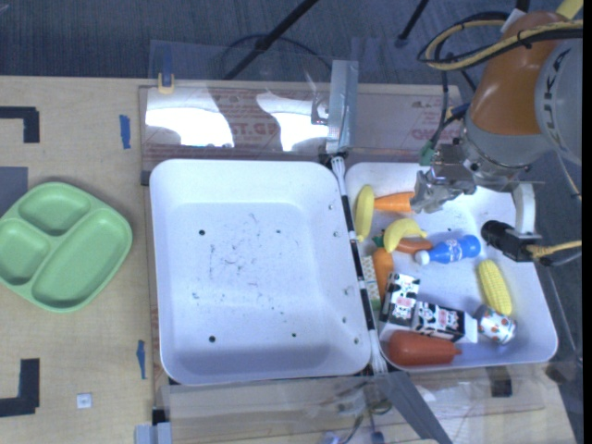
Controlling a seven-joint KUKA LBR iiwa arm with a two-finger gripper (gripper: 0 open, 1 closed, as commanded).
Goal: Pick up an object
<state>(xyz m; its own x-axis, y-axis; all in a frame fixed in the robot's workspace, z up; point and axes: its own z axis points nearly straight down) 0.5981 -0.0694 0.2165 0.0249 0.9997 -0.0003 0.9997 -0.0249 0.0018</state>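
The right bin holds a jumble of toy food. A yellow banana lies at its left rim, with an orange carrot beside it. A second yellow piece, a blue bottle, a corn cob, a black-and-white carton, a red sausage and a small round ball fill the rest. My gripper hangs over the bin's upper part, just right of the carrot's tip and above the blue bottle. Nothing shows between its fingers.
The left bin is bare white with small scuffs. A green divided plate rests on the bench at far left. A clear plastic wall stands behind the bins, and a metal divider rises between them.
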